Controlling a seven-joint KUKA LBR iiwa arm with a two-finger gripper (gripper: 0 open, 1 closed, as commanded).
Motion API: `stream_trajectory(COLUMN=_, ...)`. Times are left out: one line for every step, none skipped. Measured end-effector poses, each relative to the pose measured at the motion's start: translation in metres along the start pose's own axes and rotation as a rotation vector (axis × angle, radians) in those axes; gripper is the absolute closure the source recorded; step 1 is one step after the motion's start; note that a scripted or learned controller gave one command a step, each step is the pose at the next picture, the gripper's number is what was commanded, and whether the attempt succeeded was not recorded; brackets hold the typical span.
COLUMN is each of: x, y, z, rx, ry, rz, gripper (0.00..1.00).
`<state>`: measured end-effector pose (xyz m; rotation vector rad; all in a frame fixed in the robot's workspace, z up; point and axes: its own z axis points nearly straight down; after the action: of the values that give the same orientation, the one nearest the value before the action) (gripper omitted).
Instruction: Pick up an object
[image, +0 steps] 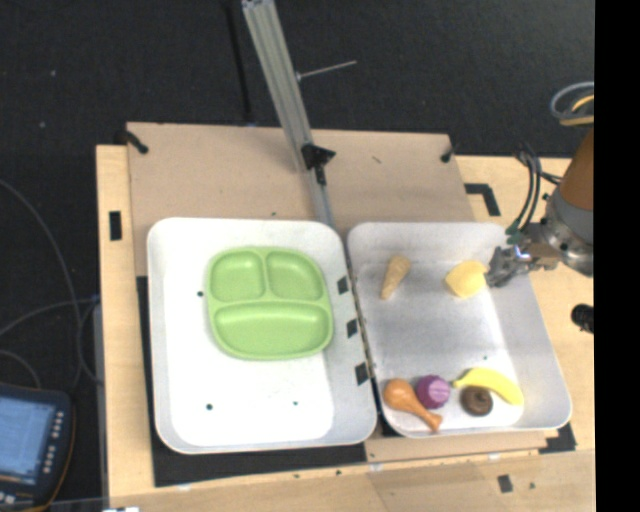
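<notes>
Purple, orange, brown and yellow pieces sit nearest to you, along the front edge of the right bin (520, 330): an orange pear-shaped piece (408, 400), touching it a purple round piece (432, 389), then a brown donut-like piece (478, 401) w/ a banana (494, 384) curving over it. Further back in the same bin you see a tan cone (393, 276) lying on its side and, well apart to the right, a pale yellow lump (465, 279). Just beside that lump, on its right, is the gripper (503, 264); nothing is visible between the tips, and if they are spread or closed I cannot tell. In the left bin (180, 400), a green divided plate (269, 303) lies toward the back. Behind both bins a grey metal pole (285, 95) rises from the bench (230, 170).
</notes>
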<state>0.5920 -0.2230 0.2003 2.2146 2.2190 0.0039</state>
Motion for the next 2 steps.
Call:
stream_trajectory(x=0.0013, y=0.002, z=-0.065, rx=-0.002, ry=-0.001, rz=-0.002, gripper=1.0)
stream_trajectory(x=0.0004, y=0.0028, z=-0.0697, rx=0.003, ry=0.001, rz=-0.004, gripper=1.0)
